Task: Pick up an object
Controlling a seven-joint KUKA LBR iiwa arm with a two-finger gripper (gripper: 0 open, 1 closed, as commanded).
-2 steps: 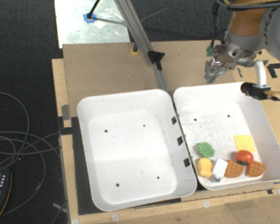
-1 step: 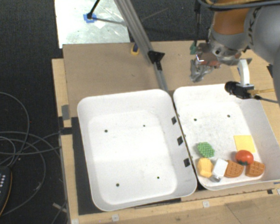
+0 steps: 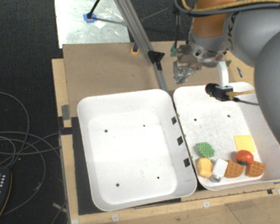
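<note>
The 2 white bins sit side by side on a brown bench (image 3: 107, 68), their inner rims touching along a seam marked by 3 small black clips. Taking the right bin (image 3: 214, 122) as the landmark: its far half is bare speckled floor, open up to the back rim, while all the objects crowd its near edge. There lie a green piece (image 3: 205, 149), a yellow square (image 3: 244, 143), a red ball (image 3: 244, 156), an orange-yellow piece (image 3: 205, 167), a small white block (image 3: 219, 168) and 2 brown waffle-like pieces (image 3: 234, 169) (image 3: 255, 169), several touching one another and the near wall. The left bin (image 3: 128, 144), just beside the right bin, shows plain floor with 4 small dark dots.

The gripper (image 3: 183, 73) hangs above the right bin's far left corner, over the bench, well apart from the objects. I cannot tell whether it is released or clenched. A grey pole (image 3: 140, 33) slants across the bench behind the seam. Beyond the bench lies dark carpet with loose cables (image 3: 16, 139).
</note>
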